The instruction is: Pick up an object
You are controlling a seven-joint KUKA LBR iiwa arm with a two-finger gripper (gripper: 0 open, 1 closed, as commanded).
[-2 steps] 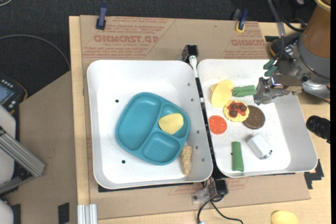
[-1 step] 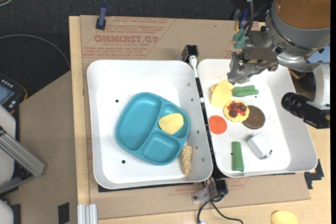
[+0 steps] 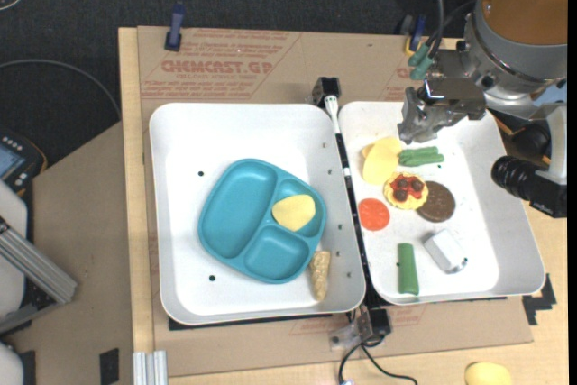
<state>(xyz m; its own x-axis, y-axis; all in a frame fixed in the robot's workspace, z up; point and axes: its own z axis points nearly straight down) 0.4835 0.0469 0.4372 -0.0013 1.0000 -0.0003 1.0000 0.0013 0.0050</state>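
Landmark: the black divider (image 3: 340,160) where the two white bins met; every place below was taken from it.
Left bin (image 3: 180,149): lay directly left of the divider, on the brown board.
Teal plate (image 3: 236,221): a sectioned plate sat in the left bin, left of the divider's lower half.
Yellow piece (image 3: 294,211): rested in the plate's section nearest the divider.
Tan piece (image 3: 319,274): lay just off the plate's lower right edge, close to the divider's bottom end.
Right bin (image 3: 514,261): lay directly right of the divider.
Red disc (image 3: 373,214): sat just right of the divider, about two thirds down it.
Yellow wedge (image 3: 380,160): lay above the red disc, near the divider's middle.
Topped round (image 3: 407,190): a yellow round with dark red bits sat right of the wedge, touching a brown disc (image 3: 438,203).
Green stick (image 3: 407,269): lay upright-wise near the bin's lower edge, right of the divider's bottom.
Grey block (image 3: 444,250): sat right of the green stick.
Green bean (image 3: 421,157): lay flat just right of the wedge.
Gripper (image 3: 413,132): hung over the right bin just above the bean; how far its tips stood apart could not be made out, and nothing showed between them.
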